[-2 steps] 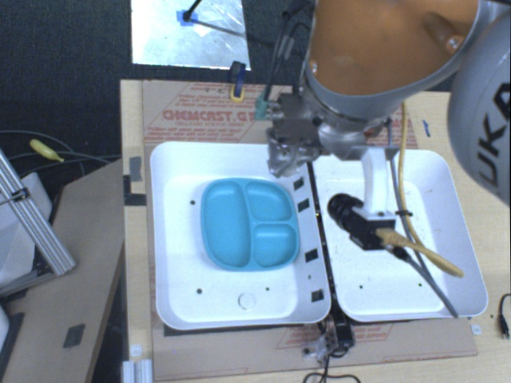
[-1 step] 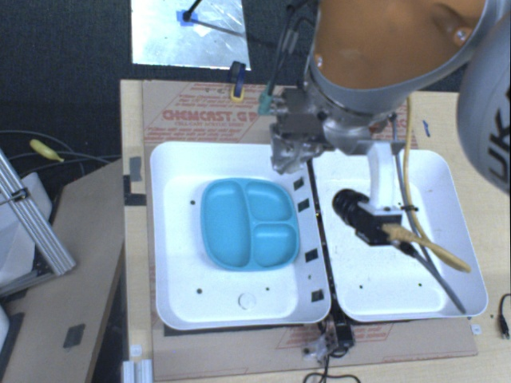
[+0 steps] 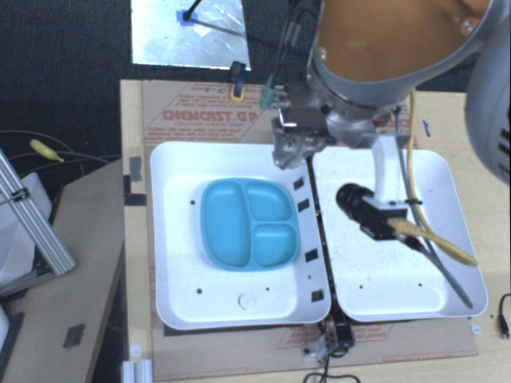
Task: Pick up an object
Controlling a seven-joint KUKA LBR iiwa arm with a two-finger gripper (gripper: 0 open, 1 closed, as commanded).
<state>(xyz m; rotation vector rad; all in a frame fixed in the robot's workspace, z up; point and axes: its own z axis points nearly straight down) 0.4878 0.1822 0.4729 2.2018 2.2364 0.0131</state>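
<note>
My hand (image 3: 297,152) hovers at the left bin's (image 3: 172,294) back rim; whether it's clenched I cannot tell. Next, descend onto the sky-blue divided plastic plate (image 3: 247,223).

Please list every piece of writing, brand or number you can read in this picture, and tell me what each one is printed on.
"CHEMCAST GP": red print on the brown sheet lying under the two white bins, above the left bin.
Smaller red print above and below that word on the same sheet: too blurred to read.
Red print on the sheet's front edge, below the bins: too small to read.
The blue divided plate carries no writing.
</note>
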